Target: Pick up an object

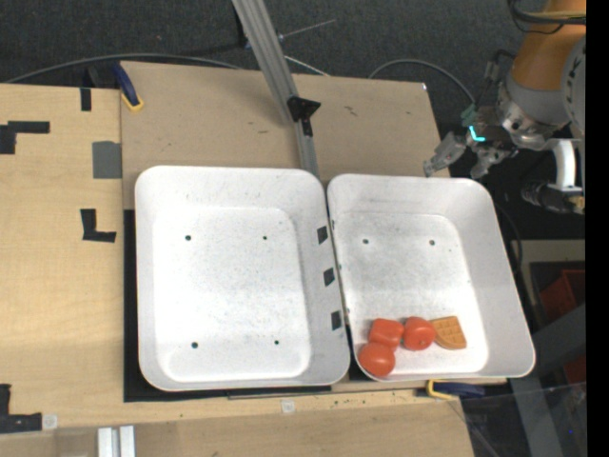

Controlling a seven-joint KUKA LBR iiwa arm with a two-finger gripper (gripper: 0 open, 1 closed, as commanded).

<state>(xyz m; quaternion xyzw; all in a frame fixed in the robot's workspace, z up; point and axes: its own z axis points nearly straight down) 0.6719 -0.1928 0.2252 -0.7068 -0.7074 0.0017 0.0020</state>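
A robot arm waits beyond two white bins, with nothing picked up.

The gripper (463, 158) hangs just past the far edge of the right bin (495, 246), its two fingers spread apart with nothing between them. Three red tomatoes (392, 343) and an orange cracker (449, 332) sit bunched together at that bin's near edge, well apart from the gripper. The left bin (162, 255) sits beside it. This looks like the approach step; next the arm would need to reach over the cluster and descend onto one piece.
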